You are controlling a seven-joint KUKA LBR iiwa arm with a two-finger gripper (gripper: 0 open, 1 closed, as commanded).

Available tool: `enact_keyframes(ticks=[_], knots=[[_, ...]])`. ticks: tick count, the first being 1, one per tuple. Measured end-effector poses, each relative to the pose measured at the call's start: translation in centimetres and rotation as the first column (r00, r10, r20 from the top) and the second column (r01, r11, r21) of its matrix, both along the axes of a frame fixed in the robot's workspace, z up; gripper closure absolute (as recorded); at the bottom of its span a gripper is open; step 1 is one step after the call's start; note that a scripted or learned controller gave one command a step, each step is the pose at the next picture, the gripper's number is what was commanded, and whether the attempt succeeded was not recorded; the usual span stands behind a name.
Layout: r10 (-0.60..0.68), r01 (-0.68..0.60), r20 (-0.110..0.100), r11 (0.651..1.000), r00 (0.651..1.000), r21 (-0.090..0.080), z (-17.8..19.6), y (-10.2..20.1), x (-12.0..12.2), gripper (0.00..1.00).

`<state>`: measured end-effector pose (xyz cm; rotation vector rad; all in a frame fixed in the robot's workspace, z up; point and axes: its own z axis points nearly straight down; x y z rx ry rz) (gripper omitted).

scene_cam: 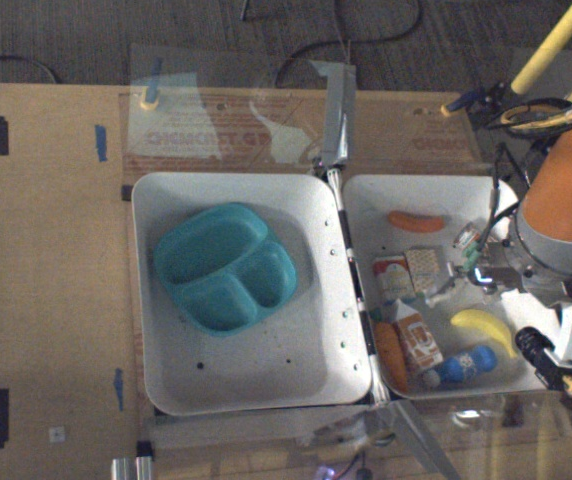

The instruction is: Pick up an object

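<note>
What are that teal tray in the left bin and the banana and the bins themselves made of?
The teal tray looks like molded plastic: one even color, rounded compartments, a soft sheen. The banana in the right bin is probably a plastic toy, given its uniform yellow and smooth surface, though real fruit cannot be ruled out. Both bins, including the left bin, look like thin white plastic with rounded corners and a matte finish.

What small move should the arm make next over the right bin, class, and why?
Probably lower straight down: the gripper hangs above the right bin between a small carton and the banana, with nothing visibly between its fingers, so no object is picked up yet.
</note>
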<state>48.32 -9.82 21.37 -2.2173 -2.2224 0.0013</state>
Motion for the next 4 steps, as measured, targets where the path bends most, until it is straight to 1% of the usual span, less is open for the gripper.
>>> enact_keyframes(ticks=[1,2,3,4], knots=[[-0.041,0.041,0.004,0.999,0.999,-0.001,0.8,-5.4,2.0,0.00],[-0.106,0.106,0.004,0.994,0.994,-0.001,-12.0,-9.8,1.6,0.00],[-0.110,0.110,0.006,0.994,0.994,-0.002,-11.0,-10.0,1.6,1.00],[-0.110,0.110,0.006,0.994,0.994,-0.002,-11.0,-10.0,1.6,0.00]])
